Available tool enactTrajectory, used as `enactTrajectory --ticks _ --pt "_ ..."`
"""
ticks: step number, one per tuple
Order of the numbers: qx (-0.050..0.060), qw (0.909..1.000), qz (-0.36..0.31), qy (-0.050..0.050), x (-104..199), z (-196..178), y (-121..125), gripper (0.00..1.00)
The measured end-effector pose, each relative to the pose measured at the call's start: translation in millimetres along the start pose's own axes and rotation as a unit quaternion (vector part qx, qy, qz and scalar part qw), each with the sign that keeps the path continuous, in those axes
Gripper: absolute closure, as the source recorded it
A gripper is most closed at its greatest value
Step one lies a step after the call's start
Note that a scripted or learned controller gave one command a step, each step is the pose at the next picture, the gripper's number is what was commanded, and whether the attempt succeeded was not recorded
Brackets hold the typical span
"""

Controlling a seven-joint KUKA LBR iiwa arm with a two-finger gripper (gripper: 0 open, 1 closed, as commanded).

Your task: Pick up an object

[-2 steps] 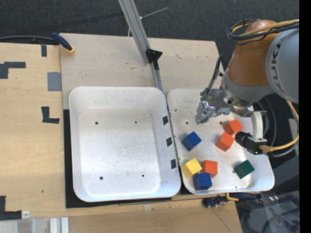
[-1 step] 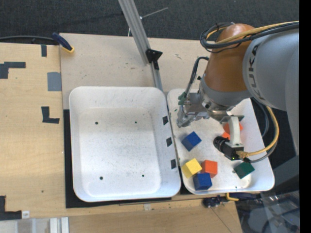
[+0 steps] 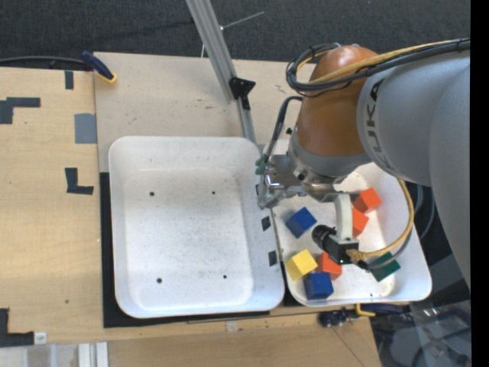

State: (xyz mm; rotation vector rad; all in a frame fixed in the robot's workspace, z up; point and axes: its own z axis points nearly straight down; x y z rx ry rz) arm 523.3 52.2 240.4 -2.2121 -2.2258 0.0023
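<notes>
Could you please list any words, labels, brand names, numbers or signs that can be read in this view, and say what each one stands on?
"KUKA", with only part of the lettering showing, read sideways in dark letters on the grey arm, beside its orange band.
No other text can be read: the right bin, the left bin and the bench carry no legible lettering; the dark patches on the bench are plain shapes.

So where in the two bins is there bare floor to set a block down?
Left bin: its floor shows bare from rim to rim. Right bin: crowded, with blue blocks, a yellow block and orange blocks under the arm; a small bare patch lies near its lower right rim.
</notes>
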Motion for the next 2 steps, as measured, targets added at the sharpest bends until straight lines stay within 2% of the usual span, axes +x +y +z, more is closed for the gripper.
enactTrajectory --ticks 1,2 --pt "0.001 1.0 0.0 0.0 48.7 17.9 -27.8 1.0" --pt "-0.001 1.0 0.002 -0.001 45.7 17.0 -26.4 0.0"
